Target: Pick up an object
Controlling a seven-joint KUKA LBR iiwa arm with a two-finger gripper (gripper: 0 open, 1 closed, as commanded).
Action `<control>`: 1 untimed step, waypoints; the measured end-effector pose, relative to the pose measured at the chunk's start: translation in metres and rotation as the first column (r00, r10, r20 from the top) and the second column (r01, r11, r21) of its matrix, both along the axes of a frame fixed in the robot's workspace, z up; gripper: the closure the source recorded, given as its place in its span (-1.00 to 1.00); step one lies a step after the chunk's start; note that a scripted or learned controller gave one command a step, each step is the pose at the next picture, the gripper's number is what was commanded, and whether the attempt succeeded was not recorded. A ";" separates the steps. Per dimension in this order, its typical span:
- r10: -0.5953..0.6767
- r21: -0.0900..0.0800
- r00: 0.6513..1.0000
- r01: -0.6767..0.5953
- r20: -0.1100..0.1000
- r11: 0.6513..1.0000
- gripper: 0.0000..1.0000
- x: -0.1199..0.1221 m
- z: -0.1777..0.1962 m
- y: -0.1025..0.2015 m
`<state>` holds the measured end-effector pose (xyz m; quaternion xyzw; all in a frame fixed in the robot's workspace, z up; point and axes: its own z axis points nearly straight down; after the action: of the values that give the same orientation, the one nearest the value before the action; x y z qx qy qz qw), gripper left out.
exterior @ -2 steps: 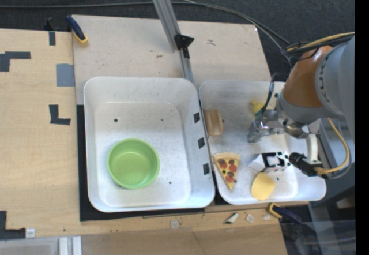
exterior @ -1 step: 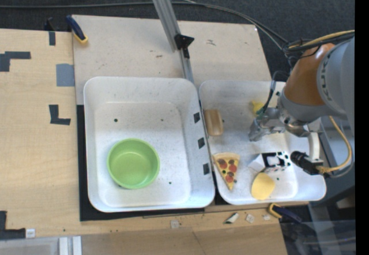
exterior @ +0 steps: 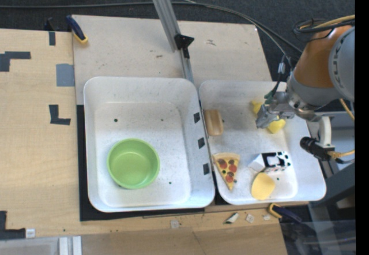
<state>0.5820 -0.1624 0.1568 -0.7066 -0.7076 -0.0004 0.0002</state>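
Two white bins on the bench; tool [exterior: 268,116] low in the right bin [exterior: 230,95].
Yellow toy [exterior: 277,126] lies touching the tool; grip unclear; pizza slice [exterior: 226,168] lies nearer the front.

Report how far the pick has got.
Done: the gripper has reached into the right bin and sits low over a yellow toy. In hand: nothing is visibly lifted; the toy lies on the bin floor, partly hidden by the gripper. Left: closing on it and raising it. The pizza slice, wooden block and green bowl lie untouched.
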 end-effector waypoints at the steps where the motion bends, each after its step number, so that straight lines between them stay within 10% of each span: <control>1: 0.000 -0.001 1.000 0.000 0.003 1.000 1.00 0.001 0.054 0.000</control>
<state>0.5830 -0.1619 0.2107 -0.7067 -0.7075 -0.0013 -0.0011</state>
